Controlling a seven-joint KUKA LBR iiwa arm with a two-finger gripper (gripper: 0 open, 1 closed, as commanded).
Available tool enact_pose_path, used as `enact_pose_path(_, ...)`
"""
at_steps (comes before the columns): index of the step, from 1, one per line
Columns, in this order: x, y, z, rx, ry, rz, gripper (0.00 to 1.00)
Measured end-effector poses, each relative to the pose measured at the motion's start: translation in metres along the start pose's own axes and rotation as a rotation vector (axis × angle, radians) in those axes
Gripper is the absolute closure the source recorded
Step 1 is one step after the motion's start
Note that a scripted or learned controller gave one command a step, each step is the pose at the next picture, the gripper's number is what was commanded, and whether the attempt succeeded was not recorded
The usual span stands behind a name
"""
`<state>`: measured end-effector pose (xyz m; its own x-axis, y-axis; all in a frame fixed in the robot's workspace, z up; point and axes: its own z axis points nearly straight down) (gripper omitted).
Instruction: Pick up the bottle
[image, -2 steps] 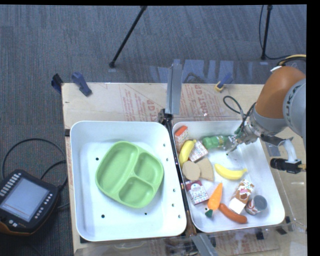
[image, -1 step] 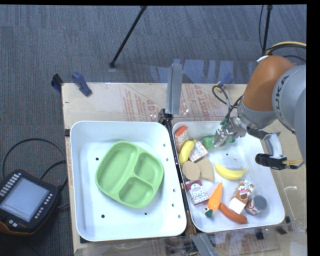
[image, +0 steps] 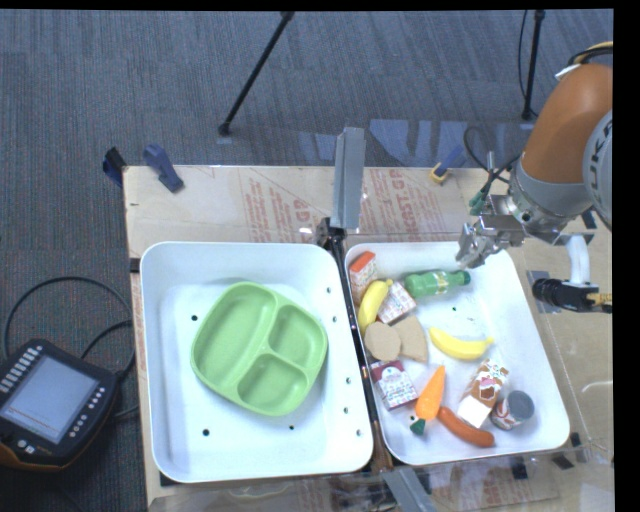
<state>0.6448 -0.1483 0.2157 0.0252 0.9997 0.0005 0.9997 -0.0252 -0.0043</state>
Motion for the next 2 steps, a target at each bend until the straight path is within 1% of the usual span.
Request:
enact_pose_path(1,-0.055,-0.0172,-0.0338,-0.001,0.0,-0.288,1.0)
enact_pose_path(2,-0.0558,-0.016,-0.0397,0.002,0.002,-0.287,1.0)
